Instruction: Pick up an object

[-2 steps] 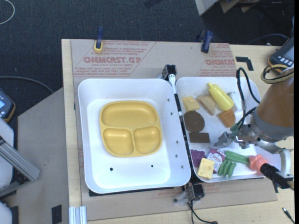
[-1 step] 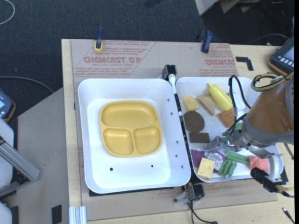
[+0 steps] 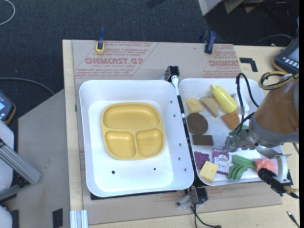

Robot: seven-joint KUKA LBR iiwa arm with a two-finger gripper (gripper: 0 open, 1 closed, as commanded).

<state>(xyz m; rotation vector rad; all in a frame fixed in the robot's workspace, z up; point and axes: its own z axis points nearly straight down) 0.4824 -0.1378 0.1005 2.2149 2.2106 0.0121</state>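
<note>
The left bin bears a yellow divided plate; toy foods crowd the right bin. We judge the approach under way: our gripper, grip state untellable, hovers at the bin's four o'clock above the green beans, needing a clean descent.

A yellow divided plate sits in the left white bin. Blue clamps grip the surface's far edge above dark carpet.

A robotics lab: clamped bench board, cables and aluminium framing on dark carpet.
</note>
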